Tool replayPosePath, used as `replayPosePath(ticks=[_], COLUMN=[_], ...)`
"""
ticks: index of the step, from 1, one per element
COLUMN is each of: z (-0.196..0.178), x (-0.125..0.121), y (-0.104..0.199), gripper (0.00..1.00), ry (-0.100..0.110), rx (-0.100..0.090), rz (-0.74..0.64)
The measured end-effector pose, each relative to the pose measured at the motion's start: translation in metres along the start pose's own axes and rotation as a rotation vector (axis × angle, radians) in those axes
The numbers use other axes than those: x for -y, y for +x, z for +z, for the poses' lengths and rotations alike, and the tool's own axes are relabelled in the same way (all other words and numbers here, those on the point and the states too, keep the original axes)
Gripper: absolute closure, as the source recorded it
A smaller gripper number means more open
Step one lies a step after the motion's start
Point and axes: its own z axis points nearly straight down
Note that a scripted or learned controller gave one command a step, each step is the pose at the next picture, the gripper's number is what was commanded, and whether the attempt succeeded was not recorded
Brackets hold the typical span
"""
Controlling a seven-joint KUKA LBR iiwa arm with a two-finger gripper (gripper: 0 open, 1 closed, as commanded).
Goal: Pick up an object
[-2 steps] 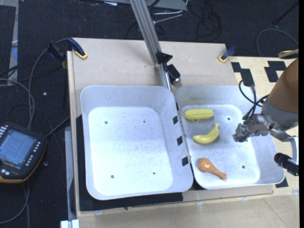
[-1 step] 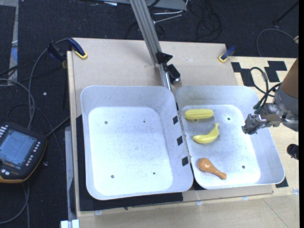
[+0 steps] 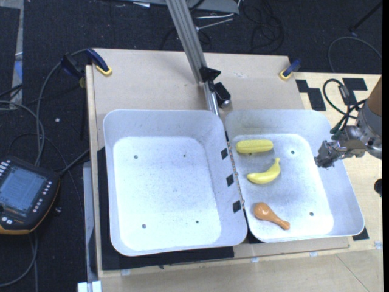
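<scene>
You are looking down on the light wooden desk [image 3: 158,78] carrying two shallow white plastic bins. In the right bin [image 3: 316,126], a stubby yellow corn-like piece [image 3: 254,146] is lying nearest the far wall, a curved yellow banana [image 3: 265,173] is sitting just below it, and an orange drumstick-shaped toy [image 3: 270,215] is resting closest to you. The grey gripper [image 3: 323,157] is hovering over that bin's right side, well apart from all three; you cannot tell how its fingers are standing. The left bin [image 3: 121,126] is sitting alongside.
</scene>
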Motion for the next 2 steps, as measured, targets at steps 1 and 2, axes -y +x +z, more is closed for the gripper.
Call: replayPosePath(ticks=[1, 2], z=[-0.001, -0.008], x=[-0.026, -0.043], y=[0.057, 0.105], gripper=[1.0, 1.0], ry=[0.002, 0.002], rx=[-0.002, -0.002], rz=[-0.005, -0.004])
